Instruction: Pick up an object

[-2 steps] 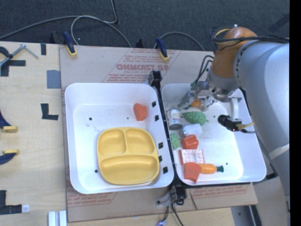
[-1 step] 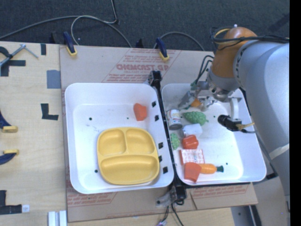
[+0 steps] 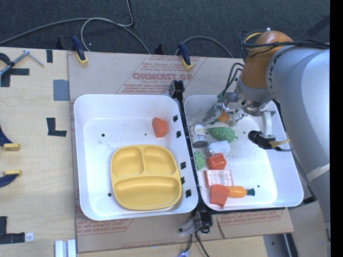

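My gripper point(image 3: 223, 111) is low over the back of the right bin point(image 3: 284, 170), just behind a green bumpy toy point(image 3: 221, 134). A small orange bit point(image 3: 223, 118) shows right under the gripper; whether it is held I cannot tell. In front of the toy lie a small silver can point(image 3: 199, 136), a white piece point(image 3: 218, 147), a red block point(image 3: 216, 161), a red and white packet point(image 3: 218, 177), an orange-red piece point(image 3: 218, 195) and a carrot point(image 3: 236, 191). A green strip point(image 3: 200, 159) lies by the bin's left wall.
The left bin point(image 3: 86, 143) holds a yellow divided plate point(image 3: 146, 176) at the front and an orange-red block point(image 3: 159, 126) near its back right. Clamps and cables sit behind the bins. The arm fills the right side.
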Controlling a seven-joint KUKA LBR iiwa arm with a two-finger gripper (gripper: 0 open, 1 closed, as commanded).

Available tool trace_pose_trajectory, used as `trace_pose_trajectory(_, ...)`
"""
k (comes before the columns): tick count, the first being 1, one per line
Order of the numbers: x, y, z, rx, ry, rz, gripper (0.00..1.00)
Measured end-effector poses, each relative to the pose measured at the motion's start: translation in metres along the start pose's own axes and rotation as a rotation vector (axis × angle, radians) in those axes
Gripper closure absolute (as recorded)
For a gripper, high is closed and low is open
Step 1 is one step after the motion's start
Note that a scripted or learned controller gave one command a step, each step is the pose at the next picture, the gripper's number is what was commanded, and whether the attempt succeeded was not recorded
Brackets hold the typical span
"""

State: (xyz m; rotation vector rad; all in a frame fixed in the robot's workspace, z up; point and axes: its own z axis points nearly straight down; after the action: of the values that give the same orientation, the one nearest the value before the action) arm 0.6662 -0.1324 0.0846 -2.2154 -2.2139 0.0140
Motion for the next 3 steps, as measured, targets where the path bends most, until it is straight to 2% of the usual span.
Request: trace_pose_trajectory(3, -0.0015, 0.0002, 0.0, 0.0, 0.002, -0.001, 0.0)
